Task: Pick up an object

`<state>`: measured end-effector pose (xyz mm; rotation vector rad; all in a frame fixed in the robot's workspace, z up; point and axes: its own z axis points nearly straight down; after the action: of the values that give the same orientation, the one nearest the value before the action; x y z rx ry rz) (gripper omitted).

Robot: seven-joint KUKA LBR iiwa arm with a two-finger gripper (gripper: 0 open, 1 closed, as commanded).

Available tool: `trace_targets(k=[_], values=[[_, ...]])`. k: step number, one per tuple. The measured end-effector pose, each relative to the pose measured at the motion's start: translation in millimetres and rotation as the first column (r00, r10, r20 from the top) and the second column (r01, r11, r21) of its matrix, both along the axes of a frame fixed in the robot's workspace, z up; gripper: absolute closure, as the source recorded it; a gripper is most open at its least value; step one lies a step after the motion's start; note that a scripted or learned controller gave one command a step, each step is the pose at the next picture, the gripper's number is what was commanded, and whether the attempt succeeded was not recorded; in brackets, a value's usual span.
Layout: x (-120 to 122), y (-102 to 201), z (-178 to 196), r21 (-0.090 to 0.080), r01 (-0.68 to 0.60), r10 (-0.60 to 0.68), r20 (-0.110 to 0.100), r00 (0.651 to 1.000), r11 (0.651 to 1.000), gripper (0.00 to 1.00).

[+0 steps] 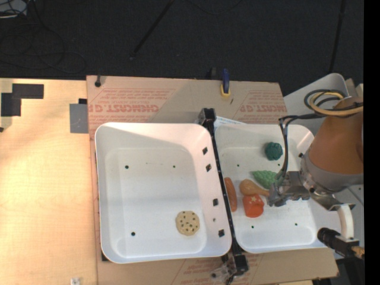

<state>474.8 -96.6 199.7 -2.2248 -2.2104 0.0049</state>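
Gripper [274, 196] low in right bin [297, 233], just beside the red toy [253, 205] near the bin's left wall. Finger state: cannot tell. Red toy looks light, rigid plastic, probably slick; best taken across its narrow sides.

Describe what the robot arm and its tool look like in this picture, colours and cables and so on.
The arm comes in from the right as a bulky rounded body, orange-brown on top and grey lower down. Its tool is a small dark metallic assembly at the end. A thin black cable loops up and over beside it.
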Motion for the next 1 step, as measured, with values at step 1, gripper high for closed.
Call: trace_targets(k=[1], values=[[2.8, 53.0, 104.3, 0.0, -0.012, 0.012, 0.014, 1.0, 1.0, 1.0]])
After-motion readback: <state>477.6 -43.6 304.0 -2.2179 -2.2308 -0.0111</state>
